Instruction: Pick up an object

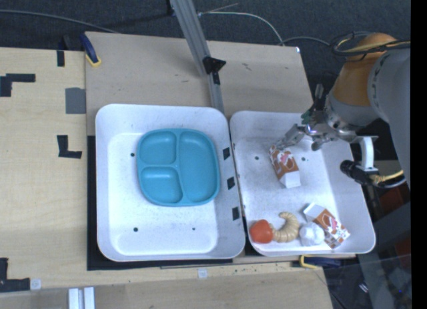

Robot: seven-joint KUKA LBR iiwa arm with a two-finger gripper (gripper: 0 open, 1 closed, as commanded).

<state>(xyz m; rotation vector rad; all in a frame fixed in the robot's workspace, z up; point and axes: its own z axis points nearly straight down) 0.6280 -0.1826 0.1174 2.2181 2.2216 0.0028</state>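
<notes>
So the grey two-finger gripper [298, 133] is sitting over the upper part of the right shallow white bin [248, 167], reaching in from the right, and its fingers look spread apart with nothing between them, so it's not carrying anything as far as I can see. The closest thing to grab is the small red-and-white carton [285, 166] lying in the middle of that bin, just below and slightly left of the fingertips in the view. The top end of the carton is right near the fingers, maybe touching, hard to call from this angle. Its long axis runs roughly up-down in the picture with a slight lean, top toward the gripper, bottom toward the near edge of the bin. That's the bit that matters imo: the fingers would need to straddle the short side of the carton, and right now the gripper sits off its upper end, not over its middle, so I'd guess it needs a small shift toward the near edge before closing. Everything else is well apart from it, bunched along the bin's near edge: a red tomato-looking ball [261, 231], a tan croissant-shaped piece [289, 227], a whitish crumpled lump [309, 235] and a second red-and-white packet [326, 224]. The left white bin [110, 187] just has a blue divided plastic plate [178, 167] in it.
</notes>
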